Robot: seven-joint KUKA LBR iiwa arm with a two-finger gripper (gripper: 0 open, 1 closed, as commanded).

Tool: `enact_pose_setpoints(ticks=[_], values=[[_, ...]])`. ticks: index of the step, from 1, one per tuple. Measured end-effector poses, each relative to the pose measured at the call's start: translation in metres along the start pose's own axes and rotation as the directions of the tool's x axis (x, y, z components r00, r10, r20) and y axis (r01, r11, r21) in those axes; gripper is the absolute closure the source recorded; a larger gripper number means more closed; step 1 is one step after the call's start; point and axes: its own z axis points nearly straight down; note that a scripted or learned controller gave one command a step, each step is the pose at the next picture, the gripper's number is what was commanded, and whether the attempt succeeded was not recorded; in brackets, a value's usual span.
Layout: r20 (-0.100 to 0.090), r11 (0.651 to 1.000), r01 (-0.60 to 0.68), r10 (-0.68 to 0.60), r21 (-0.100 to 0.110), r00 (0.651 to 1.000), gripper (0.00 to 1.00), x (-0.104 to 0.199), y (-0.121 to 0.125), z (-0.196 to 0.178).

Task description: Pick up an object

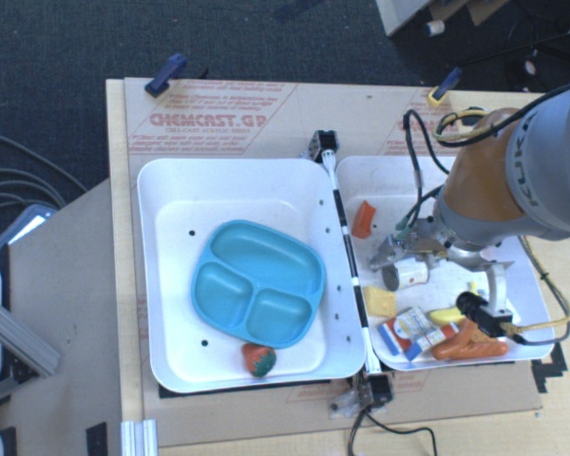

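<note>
My gripper (401, 252) is low in the right bin (532, 264), at its middle left, under the grey arm with the orange band. A small white cylinder (411, 273) lies just below the gripper, close to it or touching it. An orange block (364, 218) lies to the upper left of the gripper, near the divider. Along the bin's front lie a yellow wedge (380, 302), a small printed box (409, 332), a banana (446, 316) and an orange carrot (471, 348).
The left bin (161, 255) holds a blue divided plate (257, 282) and a strawberry (258, 359) at its front. Black cables run over the arm at the back right. Clamps sit at the board's corners and between the bins.
</note>
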Motion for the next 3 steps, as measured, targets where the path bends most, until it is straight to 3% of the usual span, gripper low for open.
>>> enact_pose_setpoints(ticks=[1,2,3], values=[[0.001,1.000,-0.001,0.001,-0.002,1.000,1.00,0.000,0.000,-0.010],[0.001,1.000,0.000,0.000,-0.001,1.000,1.00,0.048,-0.063,-0.100],[0.001,1.000,0.000,0.000,-0.002,1.000,1.00,0.072,-0.073,-0.154]])
